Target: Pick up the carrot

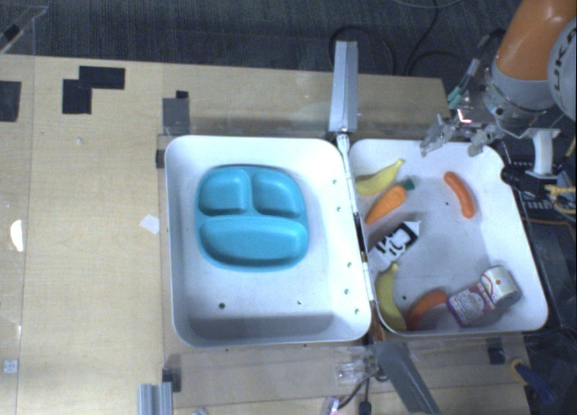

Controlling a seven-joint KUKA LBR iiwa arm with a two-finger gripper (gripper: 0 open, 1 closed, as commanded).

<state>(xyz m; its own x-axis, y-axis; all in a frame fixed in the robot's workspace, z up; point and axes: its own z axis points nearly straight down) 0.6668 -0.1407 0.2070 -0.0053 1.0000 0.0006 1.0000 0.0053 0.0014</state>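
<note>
The carrot (388,202) is lying in the right-hand bin (514,251), close against that bin's left wall, just below a yellow banana (380,178) and just above a small black-and-white packet (397,240). Its long axis is running at a slant, the orange tip pointing down toward the dividing wall and the green stub pointing up and toward the bin's middle. The end effector (458,133) is hanging over the far rim of the same bin, near its upper edge, with its two thin fingers splayed apart and nothing sitting between them. So the carrot is lying down and to the left of the end effector in the camera view, near but clearly apart, with bare white bin floor between them. An orange sausage-like piece (461,194) is sitting closer under the end effector than the carrot is, and by colour it could be mistaken for the target; a second orange item (426,306) is lying at the near edge beside another banana (387,294) and a small carton (484,295). As a judgement, the coming move is calling for a travel toward the bin's left wall and a wrist turn so that the fingers are straddling the carrot across its slanted length. The left bin (180,224) is holding a blue divided tray (251,216) and is playing no part.
</note>
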